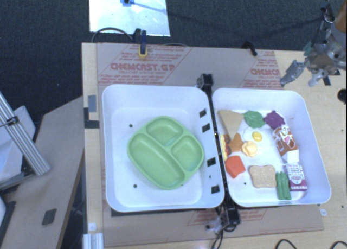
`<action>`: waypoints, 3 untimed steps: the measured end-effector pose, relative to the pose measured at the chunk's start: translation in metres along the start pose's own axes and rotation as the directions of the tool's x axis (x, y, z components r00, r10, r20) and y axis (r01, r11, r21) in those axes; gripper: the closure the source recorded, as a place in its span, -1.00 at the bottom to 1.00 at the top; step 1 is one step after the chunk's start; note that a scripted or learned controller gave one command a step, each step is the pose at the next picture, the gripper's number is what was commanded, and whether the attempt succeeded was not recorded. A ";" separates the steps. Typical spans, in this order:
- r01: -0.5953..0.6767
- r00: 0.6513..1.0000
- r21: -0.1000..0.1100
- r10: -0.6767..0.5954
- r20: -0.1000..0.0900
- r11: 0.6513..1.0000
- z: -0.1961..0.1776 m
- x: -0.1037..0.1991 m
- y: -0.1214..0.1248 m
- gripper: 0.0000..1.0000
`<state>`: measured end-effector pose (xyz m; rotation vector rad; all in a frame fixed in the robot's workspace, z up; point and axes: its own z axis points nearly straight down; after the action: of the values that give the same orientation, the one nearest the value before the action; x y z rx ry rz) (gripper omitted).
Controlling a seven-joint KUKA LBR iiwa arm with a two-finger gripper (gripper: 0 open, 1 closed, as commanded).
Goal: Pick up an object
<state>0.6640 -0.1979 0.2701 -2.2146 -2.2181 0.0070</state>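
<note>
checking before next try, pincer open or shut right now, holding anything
pincer: open, fingers spread, nothing between them; it hangs above the bench beyond the right bin's far right corner.

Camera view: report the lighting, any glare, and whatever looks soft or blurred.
Camera view: even, diffuse light with only faint shadows inside the white bins; the shiny sheet above the bench glares pale and washed out; the green tray reads clearly, while the small toy foods are soft, their details hard to make out; the gripper at the upper right is slightly blurred.
</note>
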 end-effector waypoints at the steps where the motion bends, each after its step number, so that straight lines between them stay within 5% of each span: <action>1: 0.002 1.000 -0.011 -0.002 0.003 1.000 -0.007 0.001 0.002 -1.00; 3: 0.001 1.000 -0.008 -0.001 0.002 1.000 0.098 0.001 0.001 -1.00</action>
<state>0.6643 -0.1962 0.1719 -2.2189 -2.2242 0.0003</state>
